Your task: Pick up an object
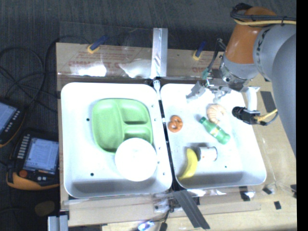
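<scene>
banana (189, 164) lies at the right bin's (250, 143) near edge, light, smooth, slightly soft; it is best taken across its middle. gripper (208, 91) hangs at the far edge, its state cannot be told

No readable text is showing anywhere; the screens of the handheld units (37, 157) lying at nine o'clock of the bins are glowing too blurred to read.
</scene>
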### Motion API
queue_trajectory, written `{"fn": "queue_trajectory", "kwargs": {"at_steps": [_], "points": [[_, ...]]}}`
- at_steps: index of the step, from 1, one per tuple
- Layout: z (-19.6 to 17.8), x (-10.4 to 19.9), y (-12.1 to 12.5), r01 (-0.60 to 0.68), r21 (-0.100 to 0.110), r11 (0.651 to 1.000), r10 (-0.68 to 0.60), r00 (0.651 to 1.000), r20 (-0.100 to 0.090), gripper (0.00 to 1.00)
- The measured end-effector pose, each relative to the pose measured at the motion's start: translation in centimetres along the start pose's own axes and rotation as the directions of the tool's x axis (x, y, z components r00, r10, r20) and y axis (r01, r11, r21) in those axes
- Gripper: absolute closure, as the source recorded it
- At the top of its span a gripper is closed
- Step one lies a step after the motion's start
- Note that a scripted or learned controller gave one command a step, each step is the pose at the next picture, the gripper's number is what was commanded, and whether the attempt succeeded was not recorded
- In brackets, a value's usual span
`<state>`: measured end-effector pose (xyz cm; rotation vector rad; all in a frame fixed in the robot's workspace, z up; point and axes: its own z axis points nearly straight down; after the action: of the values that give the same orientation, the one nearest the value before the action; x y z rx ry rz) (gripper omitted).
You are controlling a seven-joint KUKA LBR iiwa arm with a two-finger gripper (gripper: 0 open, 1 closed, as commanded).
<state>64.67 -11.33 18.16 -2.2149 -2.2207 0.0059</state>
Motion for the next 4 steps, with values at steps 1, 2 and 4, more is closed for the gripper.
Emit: {"fn": "queue_trajectory", "kwargs": {"at_steps": [1,2,4], "points": [[9.3,-5.6,-4.3,0.033,-0.014,0.999,-0.033,0.999,0.007,0.0],[5.1,-3.0,-6.0,0.187,-0.002,0.982,-0.187,0.982,0.002,0.0],[8.4,-4.2,-8.2,0.223,-0.015,0.975,-0.223,0.975,0.004,1.0]]}}
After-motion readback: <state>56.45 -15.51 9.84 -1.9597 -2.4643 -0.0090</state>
